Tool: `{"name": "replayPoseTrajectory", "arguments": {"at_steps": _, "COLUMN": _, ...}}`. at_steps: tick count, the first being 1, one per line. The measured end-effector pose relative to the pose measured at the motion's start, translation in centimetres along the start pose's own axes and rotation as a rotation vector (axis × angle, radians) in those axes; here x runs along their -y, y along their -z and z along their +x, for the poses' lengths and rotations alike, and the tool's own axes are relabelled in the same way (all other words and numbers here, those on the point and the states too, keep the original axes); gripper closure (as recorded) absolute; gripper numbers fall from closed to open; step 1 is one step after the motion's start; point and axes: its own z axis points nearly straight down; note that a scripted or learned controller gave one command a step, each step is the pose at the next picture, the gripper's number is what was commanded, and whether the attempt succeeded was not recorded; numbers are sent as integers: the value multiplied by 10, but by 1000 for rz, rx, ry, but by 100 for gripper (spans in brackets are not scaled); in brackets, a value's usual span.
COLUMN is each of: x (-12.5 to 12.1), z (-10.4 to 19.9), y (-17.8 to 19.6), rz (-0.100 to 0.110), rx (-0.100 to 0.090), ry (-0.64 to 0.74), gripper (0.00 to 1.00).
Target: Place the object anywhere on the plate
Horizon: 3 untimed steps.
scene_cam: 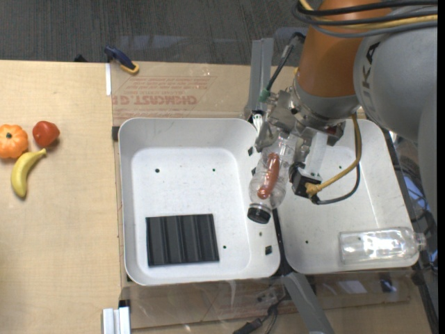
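A clear plastic bottle (270, 176) with a red-orange label and a black cap hangs tilted, cap down, over the wall between the two bins. My gripper (281, 147) is shut on the bottle's upper end, with the fingers on either side of it. The plate (182, 239) is a black ridged rectangle lying flat in the front part of the left bin (139, 186). It lies to the left of the bottle's cap and nearer the front. The bottle is lifted off both bin floors.
A second clear bottle (379, 245) lies on its side at the front right of the right bin (327, 242). Toy fruit sits on the wooden bench at far left: an orange (12, 141), a red fruit (46, 133), a banana (24, 172). A clamp (122, 59) lies behind the bins.
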Motion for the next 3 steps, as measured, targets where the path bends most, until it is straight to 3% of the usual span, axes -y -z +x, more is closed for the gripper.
{"name": "replayPoseTrajectory", "arguments": {"at_steps": 1, "x": 16, "z": 79, "y": -61, "rz": 1, "rx": 1, "ry": 139, "gripper": 100}}
{"name": "replayPoseTrajectory", "arguments": {"at_steps": 2, "x": -17, "z": 13, "y": -38, "rz": -4, "rx": -1, "ry": 451, "gripper": 100}}
{"name": "replayPoseTrajectory", "arguments": {"at_steps": 3, "x": 18, "z": 55, "y": -43, "rz": -2, "rx": -1, "ry": 459, "gripper": 100}}
